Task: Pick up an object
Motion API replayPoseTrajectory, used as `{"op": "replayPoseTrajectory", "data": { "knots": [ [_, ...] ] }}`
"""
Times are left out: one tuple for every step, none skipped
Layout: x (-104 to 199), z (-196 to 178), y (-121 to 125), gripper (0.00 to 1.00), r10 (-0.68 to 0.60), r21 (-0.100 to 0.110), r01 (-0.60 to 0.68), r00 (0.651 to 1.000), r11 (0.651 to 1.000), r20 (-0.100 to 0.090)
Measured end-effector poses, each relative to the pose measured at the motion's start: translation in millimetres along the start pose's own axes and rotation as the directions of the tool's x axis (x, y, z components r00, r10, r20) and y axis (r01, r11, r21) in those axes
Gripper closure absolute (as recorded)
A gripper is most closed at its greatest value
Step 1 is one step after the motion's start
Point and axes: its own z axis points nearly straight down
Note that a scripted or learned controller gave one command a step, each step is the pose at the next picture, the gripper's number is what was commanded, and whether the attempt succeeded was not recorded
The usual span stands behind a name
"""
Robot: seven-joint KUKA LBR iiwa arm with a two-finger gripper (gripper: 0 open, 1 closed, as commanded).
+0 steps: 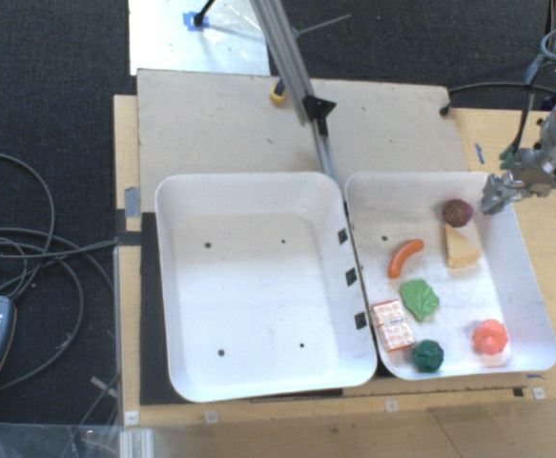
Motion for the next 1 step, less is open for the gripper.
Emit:
{"op": "replayPoseTrajectory", "data": {
  "knots": [
    [51.8,-8.1,2.2,1.0,-0.005,0.001,0.005,1.0,1.0,-0.003]
  ]
}}
